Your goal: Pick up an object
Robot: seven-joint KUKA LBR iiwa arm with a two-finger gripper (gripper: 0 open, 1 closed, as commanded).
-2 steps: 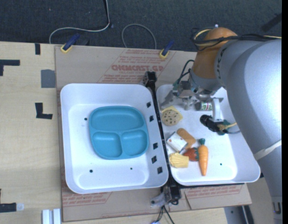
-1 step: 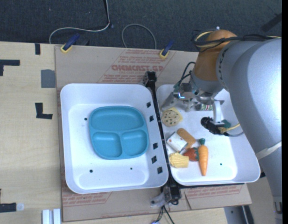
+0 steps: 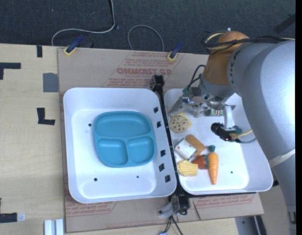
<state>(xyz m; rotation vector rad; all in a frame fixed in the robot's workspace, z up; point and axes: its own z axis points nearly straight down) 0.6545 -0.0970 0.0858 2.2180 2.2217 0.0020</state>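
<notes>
Gripper (image 3: 202,104) over right white bin (image 3: 248,175), finger state unclear, round speckled cookie (image 3: 179,123), tapered orange carrot (image 3: 213,167), smooth blue sectioned plate (image 3: 124,137), cardboard underlay (image 3: 136,68)

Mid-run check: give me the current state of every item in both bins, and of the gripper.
Blue divided plate: flat in the left bin, nothing on it.
Cookie: flat in the right bin, near the divider.
Carrot: lying down, leafy end up-frame.
Corn piece: lying beside the carrot.
Gripper: low over the right bin's far end, holding nothing visible.
</notes>
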